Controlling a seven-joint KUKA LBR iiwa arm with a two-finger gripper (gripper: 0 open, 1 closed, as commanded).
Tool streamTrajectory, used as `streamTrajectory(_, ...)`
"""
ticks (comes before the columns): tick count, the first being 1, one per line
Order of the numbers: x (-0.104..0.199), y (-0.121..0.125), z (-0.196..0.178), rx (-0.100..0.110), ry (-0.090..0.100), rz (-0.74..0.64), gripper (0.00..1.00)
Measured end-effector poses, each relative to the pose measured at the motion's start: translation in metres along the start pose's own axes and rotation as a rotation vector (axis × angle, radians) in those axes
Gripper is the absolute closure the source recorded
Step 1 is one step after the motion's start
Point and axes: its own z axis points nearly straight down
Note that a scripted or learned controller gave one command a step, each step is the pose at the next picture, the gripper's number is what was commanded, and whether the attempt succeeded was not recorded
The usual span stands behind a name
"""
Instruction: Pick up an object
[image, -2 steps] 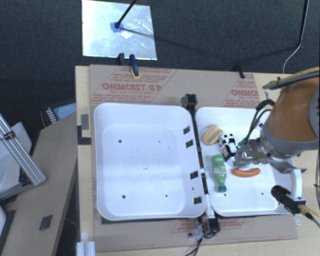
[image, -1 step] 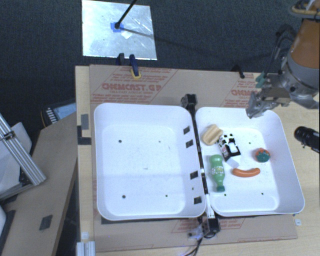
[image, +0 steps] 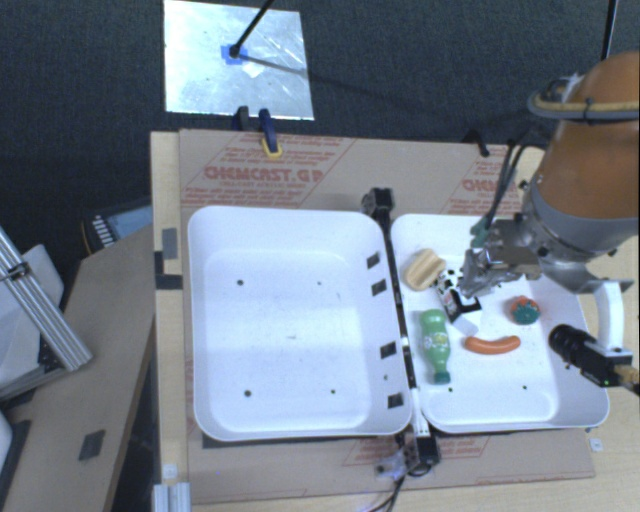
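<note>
A robotics lab: white bins (image: 290, 225) on a cardboard-topped bench (image: 330, 165), aluminium framing (image: 40, 315) alongside.

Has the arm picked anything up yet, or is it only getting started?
Nothing looks lifted yet. The green bottle, orange sausage and tan bread piece all lie on the floor of the right bin. The tool is low over a small black-and-white object. Gripping and lifting remain.

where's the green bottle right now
The green bottle lies in the right bin, close to its left wall, just left of the orange sausage and below the tan bread.
</note>
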Motion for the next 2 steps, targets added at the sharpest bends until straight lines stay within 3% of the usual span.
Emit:
streamTrajectory(1, 0.052, 0.002, -0.037, -0.008, 0.001, -0.002, 1.00)
streamTrajectory(2, 0.105, 0.002, -0.102, -0.012, 0.002, -0.002, 1.00)
